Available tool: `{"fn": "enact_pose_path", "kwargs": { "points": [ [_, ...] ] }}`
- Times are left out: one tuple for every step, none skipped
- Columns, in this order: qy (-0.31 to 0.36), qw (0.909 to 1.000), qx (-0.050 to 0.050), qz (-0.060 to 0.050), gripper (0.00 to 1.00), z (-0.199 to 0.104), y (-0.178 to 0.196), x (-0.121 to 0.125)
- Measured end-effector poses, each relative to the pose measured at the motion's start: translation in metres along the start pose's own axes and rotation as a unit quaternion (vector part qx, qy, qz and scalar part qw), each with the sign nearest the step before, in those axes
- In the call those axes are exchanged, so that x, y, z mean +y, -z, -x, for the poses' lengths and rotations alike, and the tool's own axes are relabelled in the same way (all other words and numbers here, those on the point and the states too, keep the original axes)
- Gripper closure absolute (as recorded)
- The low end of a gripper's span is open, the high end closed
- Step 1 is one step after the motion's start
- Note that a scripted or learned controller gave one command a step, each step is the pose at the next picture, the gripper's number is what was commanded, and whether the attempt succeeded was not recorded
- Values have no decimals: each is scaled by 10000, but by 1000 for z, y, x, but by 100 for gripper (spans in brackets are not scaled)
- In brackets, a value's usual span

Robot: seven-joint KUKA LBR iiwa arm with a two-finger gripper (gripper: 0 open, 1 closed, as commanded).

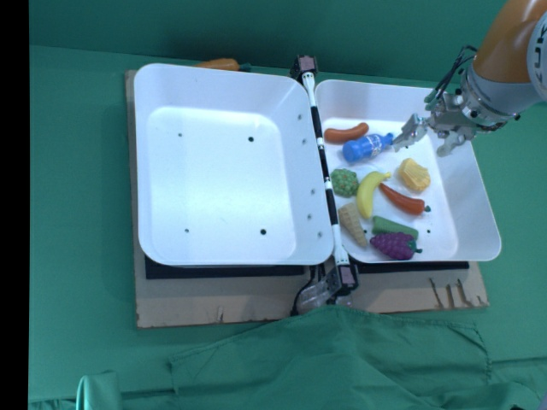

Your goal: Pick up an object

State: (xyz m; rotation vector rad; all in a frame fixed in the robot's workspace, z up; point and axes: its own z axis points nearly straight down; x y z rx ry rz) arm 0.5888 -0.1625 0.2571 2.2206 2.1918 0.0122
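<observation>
Bright, even overhead light, sharp focus, soft shadows, mild glare on the white bins [218,88].

You see the grey, orange-banded arm [513,32] cut off at the right edge; the white left bin [149,84] half-hides an orange carrot-like toy [218,63].

grey arm [504,88] with a fat orange band, black cables looping to a silvery metal gripper [430,136]
</observation>
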Motion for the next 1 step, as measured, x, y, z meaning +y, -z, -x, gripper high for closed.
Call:
{"fn": "enact_pose_path", "kwargs": {
  "points": [
    [0,10000,0,0,0,0,0,0]
  ]
}}
